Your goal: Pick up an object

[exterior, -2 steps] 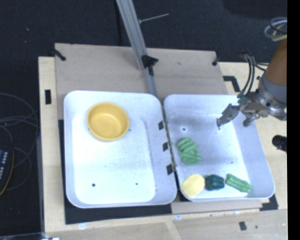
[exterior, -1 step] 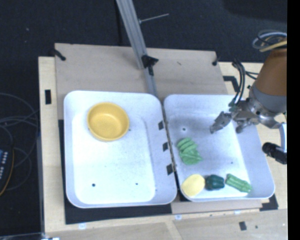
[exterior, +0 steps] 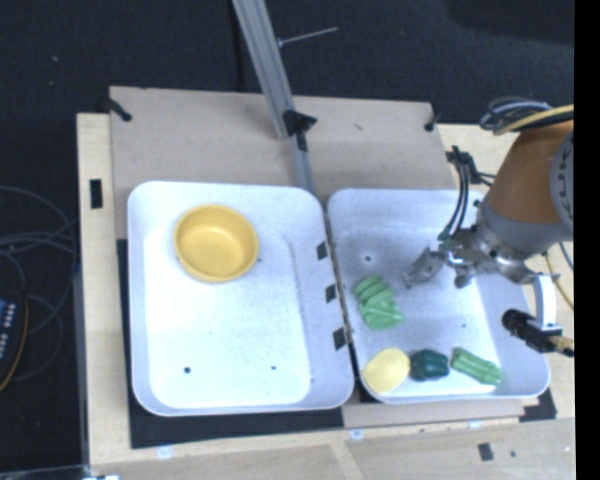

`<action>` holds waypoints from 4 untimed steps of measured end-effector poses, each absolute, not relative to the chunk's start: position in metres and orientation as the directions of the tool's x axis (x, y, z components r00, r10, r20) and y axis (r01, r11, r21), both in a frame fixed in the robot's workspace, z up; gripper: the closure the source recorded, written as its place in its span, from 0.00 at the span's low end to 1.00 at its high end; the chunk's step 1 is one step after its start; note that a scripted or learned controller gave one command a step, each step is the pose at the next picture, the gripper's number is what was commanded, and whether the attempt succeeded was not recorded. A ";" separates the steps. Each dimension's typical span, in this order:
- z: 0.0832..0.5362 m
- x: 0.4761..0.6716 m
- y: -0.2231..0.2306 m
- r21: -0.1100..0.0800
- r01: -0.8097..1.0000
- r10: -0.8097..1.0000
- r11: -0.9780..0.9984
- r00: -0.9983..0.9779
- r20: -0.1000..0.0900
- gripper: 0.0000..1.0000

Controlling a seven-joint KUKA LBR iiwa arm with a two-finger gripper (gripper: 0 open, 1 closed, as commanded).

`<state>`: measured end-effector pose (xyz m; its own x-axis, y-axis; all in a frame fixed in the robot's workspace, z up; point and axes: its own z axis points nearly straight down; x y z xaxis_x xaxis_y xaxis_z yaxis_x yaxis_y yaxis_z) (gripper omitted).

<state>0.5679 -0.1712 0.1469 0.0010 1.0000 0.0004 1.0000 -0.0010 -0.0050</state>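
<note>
Toys lie along the lower edge of the right bin (exterior: 435, 208): round yellow ball (exterior: 386, 369), dark green lump (exterior: 429, 365), ridged green piece (exterior: 477, 366); higher, ribbed green toy (exterior: 378, 303). Gripper (exterior: 442, 269) fingers spread, holding nothing. Upper left, smooth yellow bowl (exterior: 216, 242)

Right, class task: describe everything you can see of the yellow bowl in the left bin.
The yellow bowl is round and shallow, plain yellow, seemingly smooth plastic with a slightly paler rim. It sits upright, open side up, nothing visible inside. It rests on the floor of the left bin, near its far left corner, touching nothing else.
</note>
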 end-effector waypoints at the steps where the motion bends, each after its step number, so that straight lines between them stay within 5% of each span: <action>1: 0.099 0.568 -0.172 -0.001 1.000 1.000 -0.001 0.001 0.000 0.00; 2: 0.112 0.569 -0.172 0.003 1.000 1.000 -0.002 0.002 0.000 1.00; 4: 0.223 0.578 -0.169 0.006 1.000 1.000 0.000 0.000 -0.001 1.00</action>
